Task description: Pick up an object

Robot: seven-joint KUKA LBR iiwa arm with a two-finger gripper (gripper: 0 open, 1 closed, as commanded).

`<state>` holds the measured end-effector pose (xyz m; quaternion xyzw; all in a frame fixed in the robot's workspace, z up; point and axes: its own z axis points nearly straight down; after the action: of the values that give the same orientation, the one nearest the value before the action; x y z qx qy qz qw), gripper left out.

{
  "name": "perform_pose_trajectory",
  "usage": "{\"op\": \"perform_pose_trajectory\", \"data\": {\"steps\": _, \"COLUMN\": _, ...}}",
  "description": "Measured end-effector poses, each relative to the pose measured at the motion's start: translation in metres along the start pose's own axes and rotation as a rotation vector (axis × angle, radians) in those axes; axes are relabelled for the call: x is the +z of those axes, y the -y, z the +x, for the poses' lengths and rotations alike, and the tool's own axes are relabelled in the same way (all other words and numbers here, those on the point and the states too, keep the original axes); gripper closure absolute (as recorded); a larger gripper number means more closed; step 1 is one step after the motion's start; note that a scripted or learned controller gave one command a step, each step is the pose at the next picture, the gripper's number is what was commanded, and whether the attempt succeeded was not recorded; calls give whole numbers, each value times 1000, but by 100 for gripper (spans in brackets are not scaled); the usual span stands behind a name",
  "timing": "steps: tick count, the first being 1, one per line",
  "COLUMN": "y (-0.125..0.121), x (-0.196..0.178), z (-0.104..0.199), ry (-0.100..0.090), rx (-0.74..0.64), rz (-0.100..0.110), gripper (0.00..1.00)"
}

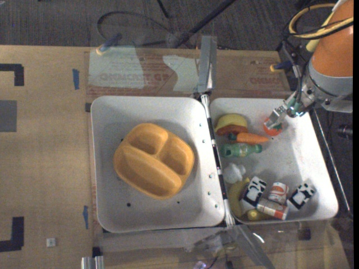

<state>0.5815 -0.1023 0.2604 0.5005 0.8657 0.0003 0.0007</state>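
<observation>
At the near edge of the right bin lies a tight cluster: two black-and-white patterned blocks, a small red-and-white can, a tube-like item and a yellow banana curved along the divider. These look like hard, smooth plastic toys, crowded and touching, so a clean pinch there would be awkward.

Farther in, a green plastic bottle lies on its side, with an orange carrot just beyond it and a rounded yellow-and-brown piece toward the divider.

In the left bin sits a glossy orange divided plate, too broad for the fingers.

At the far right corner of the right bin, the gripper hangs low over a small orange-red object. The fingers appear to straddle or pinch it, but I cannot tell which. To do this well, I judge the fingers should centre on that object, close fully, then lift straight up, clear of the carrot nearby.
</observation>
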Motion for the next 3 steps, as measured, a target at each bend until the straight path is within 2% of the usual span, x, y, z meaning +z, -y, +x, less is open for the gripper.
{"op": "perform_pose_trajectory", "data": {"steps": 1, "y": 48, "x": 20, "z": 29, "ry": -1, "rx": -113, "rz": 1, "gripper": 100}}
{"op": "perform_pose_trajectory", "data": {"steps": 2, "y": 49, "x": 27, "z": 47, "ry": -2, "rx": -233, "rz": 1, "gripper": 100}}
{"op": "perform_pose_trajectory", "data": {"steps": 3, "y": -13, "x": 50, "z": 66, "ry": 1, "rx": -244, "rz": -2, "gripper": 100}}
